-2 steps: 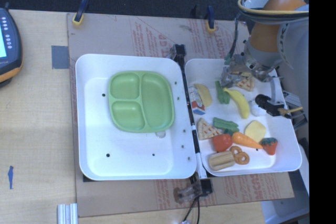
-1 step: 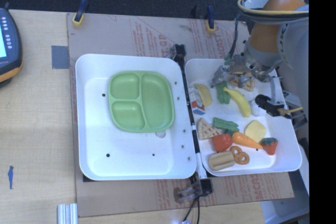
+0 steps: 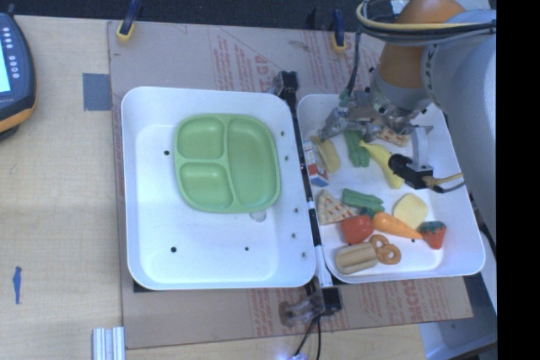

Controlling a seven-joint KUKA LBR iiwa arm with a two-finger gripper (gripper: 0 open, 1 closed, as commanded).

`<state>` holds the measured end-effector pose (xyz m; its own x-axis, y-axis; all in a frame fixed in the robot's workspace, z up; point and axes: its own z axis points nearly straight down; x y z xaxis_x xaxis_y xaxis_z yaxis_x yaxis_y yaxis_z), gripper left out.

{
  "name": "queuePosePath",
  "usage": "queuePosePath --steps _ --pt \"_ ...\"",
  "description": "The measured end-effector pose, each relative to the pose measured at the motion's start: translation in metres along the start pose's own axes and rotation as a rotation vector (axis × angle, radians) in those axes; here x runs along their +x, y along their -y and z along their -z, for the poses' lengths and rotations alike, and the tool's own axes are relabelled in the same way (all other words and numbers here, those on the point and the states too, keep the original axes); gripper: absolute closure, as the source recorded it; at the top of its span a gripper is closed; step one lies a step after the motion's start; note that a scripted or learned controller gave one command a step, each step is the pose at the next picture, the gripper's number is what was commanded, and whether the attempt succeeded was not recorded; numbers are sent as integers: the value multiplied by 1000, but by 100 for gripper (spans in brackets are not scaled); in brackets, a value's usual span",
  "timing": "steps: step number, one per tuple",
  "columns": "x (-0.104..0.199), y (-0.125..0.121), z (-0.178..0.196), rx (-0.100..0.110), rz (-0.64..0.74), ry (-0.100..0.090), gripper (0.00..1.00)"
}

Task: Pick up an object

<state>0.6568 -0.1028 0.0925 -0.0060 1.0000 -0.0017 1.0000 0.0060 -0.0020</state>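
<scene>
1. While the grey arm leans in from the right, its orange band sits rounded and glossy above the wrist, and the gripper hangs low over the far end of the right bin.
2. How the jaws stand, and whether anything is between them, I cannot tell; the metal parts blur together against the toys below.
3. Just under the gripper lie a small green pepper-like piece and a yellow banana-shaped piece, both smooth plastic.
4. A pale yellow corn-like piece rests nearer the bin's left wall, beside a small white carton with red and blue print.
5. Toward the near end sit a triangular waffled wedge, a dark green bean pod, a shiny red tomato, a pale yellow rounded slice, a tapered orange carrot, a red strawberry with a green cap, a tan bread roll and a looped brown pretzel.
6. The left bin, shallow and matte white with rounded corners, bears a light green plate divided into three compartments.
7. Both bins rest on brown printed cardboard on a wooden bench.
</scene>
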Motion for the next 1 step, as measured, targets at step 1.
queuePosePath --steps 1 --pt "-1 0 11 2 2 0 100"
